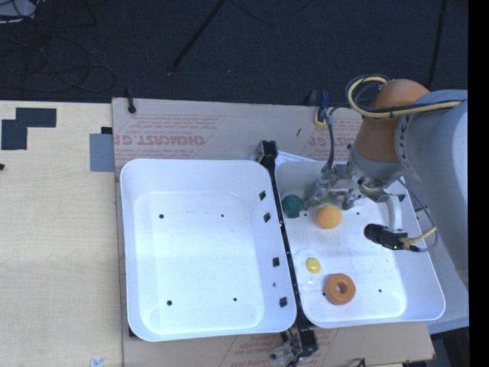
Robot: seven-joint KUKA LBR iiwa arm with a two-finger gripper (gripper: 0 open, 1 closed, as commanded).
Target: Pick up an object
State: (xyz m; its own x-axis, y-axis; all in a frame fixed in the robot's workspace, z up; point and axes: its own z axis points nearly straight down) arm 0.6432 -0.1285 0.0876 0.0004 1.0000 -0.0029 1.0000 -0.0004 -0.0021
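Tool (330, 196) just above orange ball (328, 217)

Floor: dark carpet (229, 37) — cables (46, 52) trailing
Bench: pale wood (53, 243) — printed cardboard sheet (191, 128)

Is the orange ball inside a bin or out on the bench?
Inside. The orange ball lies on the floor of the right bin, within its white rim, just below the gripper and near the teal ball.

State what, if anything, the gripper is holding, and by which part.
It cannot be told. The gripper sits low in the right bin, just above the orange ball and beside the teal ball.
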